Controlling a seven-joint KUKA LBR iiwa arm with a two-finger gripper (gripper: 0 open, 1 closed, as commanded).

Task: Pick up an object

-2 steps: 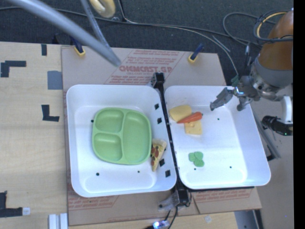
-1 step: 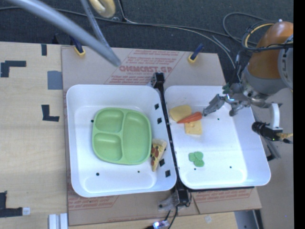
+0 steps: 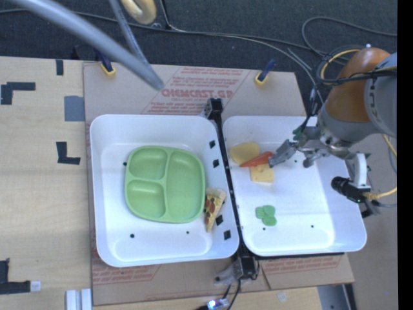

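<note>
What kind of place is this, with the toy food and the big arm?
Probably a robot practice lab. A grey robot arm reaches over two white bins, with a green plate and pretend food like a carrot, on a cardboard-covered bench.

Lighting's bright and pretty even, looks like it comes from overhead. Both white bins (image 3: pixel 103 173) are nearly blown out, so their walls barely read. Shadows are soft and short. The grey pole (image 3: pixel 77 28) crossing the worktop's (image 3: pixel 39 173) far left corner is blurry. Whole frame's a bit soft and grainy.
</note>
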